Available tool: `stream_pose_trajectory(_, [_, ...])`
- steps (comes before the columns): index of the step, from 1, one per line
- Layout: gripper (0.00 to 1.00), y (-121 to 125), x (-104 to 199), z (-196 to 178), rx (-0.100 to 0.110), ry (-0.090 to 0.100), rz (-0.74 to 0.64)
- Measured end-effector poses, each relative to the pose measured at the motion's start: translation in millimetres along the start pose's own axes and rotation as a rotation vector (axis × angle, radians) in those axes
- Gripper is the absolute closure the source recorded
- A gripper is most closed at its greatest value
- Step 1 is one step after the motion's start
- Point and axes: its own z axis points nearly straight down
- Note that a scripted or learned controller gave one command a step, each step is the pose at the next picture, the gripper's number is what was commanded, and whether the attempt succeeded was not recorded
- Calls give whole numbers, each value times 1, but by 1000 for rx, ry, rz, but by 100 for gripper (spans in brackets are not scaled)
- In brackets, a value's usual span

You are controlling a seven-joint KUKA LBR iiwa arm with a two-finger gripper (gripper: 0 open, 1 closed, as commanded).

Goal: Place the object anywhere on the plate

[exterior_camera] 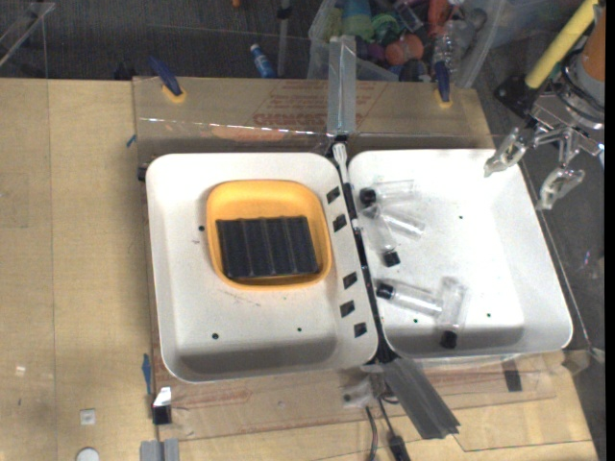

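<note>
Clear tubes lay in the right bin, the plate sat in the left, and my gripper was up at the far right corner.

I counted what looked like four clear plastic tubes (396, 219) with black caps, scattered across the left half of the right bin (500, 248); they were see-through against the white, so the count is only my best read. Two lay near the divider (357, 257) toward the back, two nearer the front. The orange plate (267, 195) sat in the middle of the left bin (183, 286), with a dark ribbed block (267, 246) lying flat on it. My gripper (527, 176) hung over the back right corner of the right bin, well apart from the tubes, fingers spread with nothing between them.
</note>
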Motion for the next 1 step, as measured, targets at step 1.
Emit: stream_pose_trajectory(1, [0,-3,5,11,-5,1,-299])
